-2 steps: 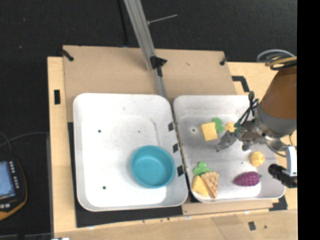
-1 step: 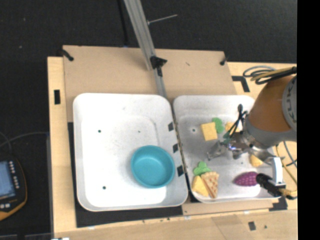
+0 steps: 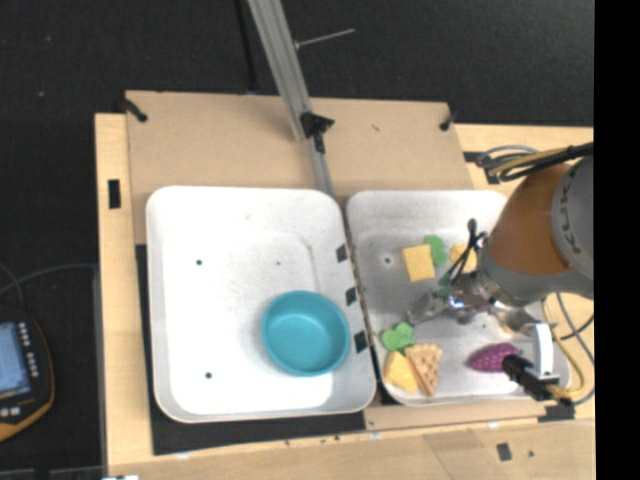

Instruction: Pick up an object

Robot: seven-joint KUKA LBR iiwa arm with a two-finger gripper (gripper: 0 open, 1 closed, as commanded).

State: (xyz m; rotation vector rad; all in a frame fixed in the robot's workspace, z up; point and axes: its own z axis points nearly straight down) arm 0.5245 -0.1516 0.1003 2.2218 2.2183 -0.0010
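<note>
The bench carries two white bins side by side. The left bin holds a blue bowl toward its near right part. The right bin holds the small items. The arm reaches in from the right, over the middle of the right bin.

Objects in the right bin, largest first:
- A yellow wedge lies at the near left corner, touching a waffle-patterned wedge on its right.
- A yellow block lies toward the far middle, with a green piece just beside it on the right.
- A purple piece lies near the right wall on the near side.
- A small green piece sits just beyond the yellow wedge.

Step in hand (judged): positioning over a target and descending. No object appears lifted. For a clean grasp, centre on one item that stands apart from its neighbours; the yellow block and the purple piece look the least crowded. The two touching wedges risk a double contact or a push toward the bin wall.

The gripper is low over the bin floor, between the yellow block and the small green piece. The wrist hardware blurs it, so it cannot be told whether it is spread or closed. Nothing is visibly between its tips.
</note>
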